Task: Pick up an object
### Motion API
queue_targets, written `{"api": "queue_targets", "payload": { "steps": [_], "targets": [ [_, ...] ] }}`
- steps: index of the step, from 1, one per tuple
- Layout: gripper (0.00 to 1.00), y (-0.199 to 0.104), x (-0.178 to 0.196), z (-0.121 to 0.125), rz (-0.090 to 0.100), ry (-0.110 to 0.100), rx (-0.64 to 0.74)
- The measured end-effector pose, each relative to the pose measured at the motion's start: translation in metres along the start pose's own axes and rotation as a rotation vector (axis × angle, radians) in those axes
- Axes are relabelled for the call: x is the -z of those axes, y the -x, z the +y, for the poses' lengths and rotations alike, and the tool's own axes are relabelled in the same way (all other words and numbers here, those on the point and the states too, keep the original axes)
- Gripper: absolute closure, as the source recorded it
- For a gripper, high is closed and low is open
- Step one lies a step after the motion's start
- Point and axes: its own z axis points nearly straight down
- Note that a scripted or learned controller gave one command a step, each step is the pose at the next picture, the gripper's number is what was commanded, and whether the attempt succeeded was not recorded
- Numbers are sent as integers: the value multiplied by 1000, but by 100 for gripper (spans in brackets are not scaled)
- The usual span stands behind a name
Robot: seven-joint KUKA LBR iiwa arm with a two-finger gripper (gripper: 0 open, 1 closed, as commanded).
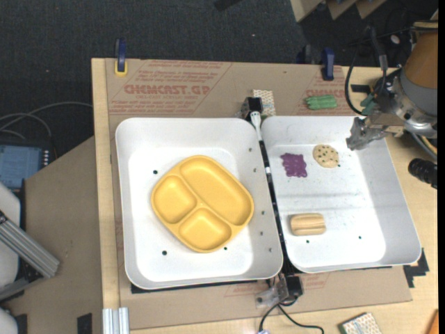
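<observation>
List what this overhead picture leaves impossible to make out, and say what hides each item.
1. Arm: cut off by the right edge.
2. Claw: blurred and small against the right bin's rim, so its state is unreadable.
3. Purple object: too small to identify.
4. Bench lettering: partly covered by the left bin.

Two shallow white bins sit side by side on the bench (69,179). The left white bin (132,145) holds a yellow three-compartment plastic plate (201,202) near its middle. In the right white bin (389,207), a purple grape-like cluster (293,164) lies toward the far left, a round speckled cookie (325,155) just right of it, and a tan bread-roll shape (306,224) nearer the front. A small green object (320,103) lies behind the right bin. The gripper (358,136) sits over that bin's far right edge.
</observation>
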Motion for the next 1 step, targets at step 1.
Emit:
{"api": "queue_targets", "payload": {
  "steps": [1],
  "targets": [
    [100, 71, 11, -25, -3, -5, -8]
  ]
}}
